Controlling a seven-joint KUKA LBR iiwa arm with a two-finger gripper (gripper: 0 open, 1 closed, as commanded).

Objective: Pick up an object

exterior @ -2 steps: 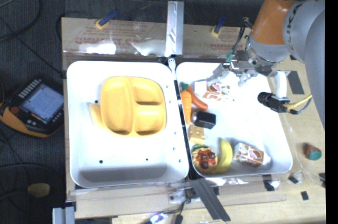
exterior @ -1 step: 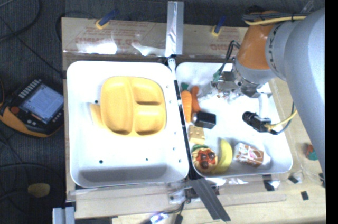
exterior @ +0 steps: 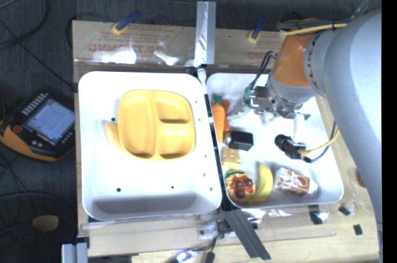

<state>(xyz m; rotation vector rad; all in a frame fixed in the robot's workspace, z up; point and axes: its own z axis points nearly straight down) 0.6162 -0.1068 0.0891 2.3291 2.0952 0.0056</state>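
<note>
The gripper hangs low over the back of the right bin, under the orange-banded wrist. The wrist housing hides its tip, so I cannot tell whether it is spread or closed, and nothing can be seen held in it. No object is picked yet, so the step in hand looks like choosing a target and descending on it. The candidates all lie in this bin. The orange carrot is to the gripper's left, against the wall shared with the left bin. The black block is nearer, to the left and towards the front. The banana and the red-and-white packet are well to the front, close to each other. The block seems the best choice, as it sits apart from its neighbours with room on both sides. The carrot hugs the wall, which leaves little space on that side for a closing grip. A good descent would centre over the block, align the closing direction across its short side, go down fully before closing, and lift straight up. The yellow tray in the left bin is far off and broad, so it is a poor target.
</note>
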